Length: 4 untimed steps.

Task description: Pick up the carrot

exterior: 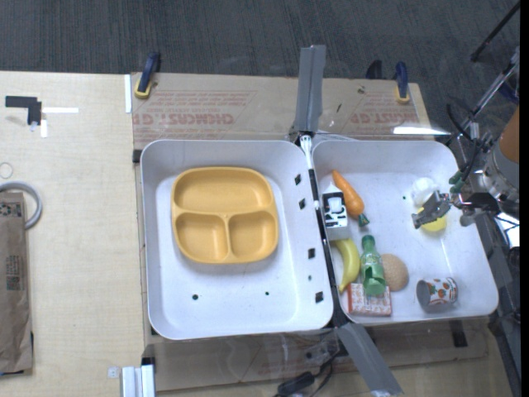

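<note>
The orange carrot lies slantwise in the right bin, near its left wall and beside a small black-and-white box. My gripper reaches in from the right and hovers over a yellow lemon-like object at the bin's right side, well to the right of the carrot. Nothing of the carrot is near the gripper.
The right bin also holds a banana, a green bottle, a red-and-white packet, a round brown bun, a small can and a white object. In the left bin sits a yellow divided plate.
</note>
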### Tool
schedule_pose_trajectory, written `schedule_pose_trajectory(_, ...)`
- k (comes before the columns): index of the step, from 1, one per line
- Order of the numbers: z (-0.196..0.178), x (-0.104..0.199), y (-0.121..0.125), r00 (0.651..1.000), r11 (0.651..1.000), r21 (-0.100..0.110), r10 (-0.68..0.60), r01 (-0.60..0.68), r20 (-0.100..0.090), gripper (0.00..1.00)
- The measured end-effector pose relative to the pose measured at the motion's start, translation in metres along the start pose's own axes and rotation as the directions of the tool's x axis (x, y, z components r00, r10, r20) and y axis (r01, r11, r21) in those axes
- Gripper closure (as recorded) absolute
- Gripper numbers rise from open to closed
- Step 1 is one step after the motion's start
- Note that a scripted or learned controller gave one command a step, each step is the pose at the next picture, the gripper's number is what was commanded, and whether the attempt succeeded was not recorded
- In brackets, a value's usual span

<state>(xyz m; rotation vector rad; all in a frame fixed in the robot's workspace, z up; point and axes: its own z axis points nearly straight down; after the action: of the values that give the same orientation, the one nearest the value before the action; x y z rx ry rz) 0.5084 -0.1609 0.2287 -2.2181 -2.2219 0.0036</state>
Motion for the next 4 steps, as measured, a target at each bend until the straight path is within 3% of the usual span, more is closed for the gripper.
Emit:
schedule_pose_trajectory(1, 0.074, 0.045, 0.013, 1.0, 1.0, 0.0, -0.011, 0.011, 0.0, 0.0)
schedule_pose_trajectory(2, 0.013, 0.027, 0.006, 1.0, 1.0, -0.002, 0.008, -0.008, 0.001, 0.0)
schedule_pose_trajectory(3, 0.096, 0.058, 0.0, 0.993, 0.993, -0.001, -0.118, 0.118, 0.0, 0.0)
schedule_pose_trajectory(4, 0.062, -0.019, 0.027, 1.0, 1.0, -0.003, -0.01, 0.01, 0.002, 0.0)
